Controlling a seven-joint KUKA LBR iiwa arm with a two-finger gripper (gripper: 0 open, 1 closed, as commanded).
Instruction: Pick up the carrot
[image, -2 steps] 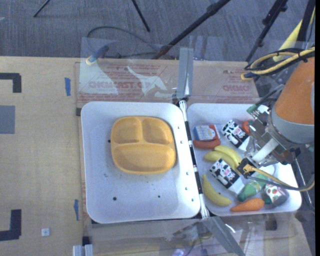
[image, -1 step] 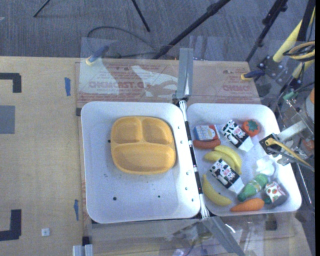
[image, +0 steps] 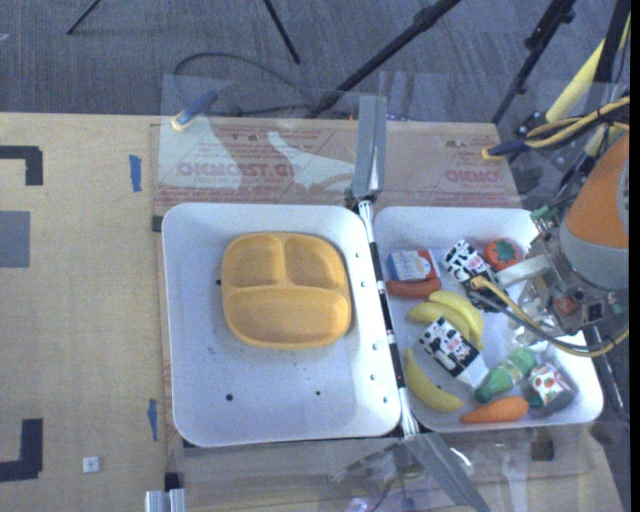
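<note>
We see the carrot (image: 496, 410) lying against the right bin's (image: 590, 404) front wall, touching a green item (image: 507, 372), so our tool (image: 560, 305), whose opening we cannot tell, may snag that neighbour or strike the wall

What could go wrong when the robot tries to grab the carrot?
The carrot lies flat by the right bin's near rim, so the fingers may bump the wall and slip off. A green bottle and a small red-and-white carton crowd it, so the gripper might grab or push one of them instead. A banana lies close too.
</note>
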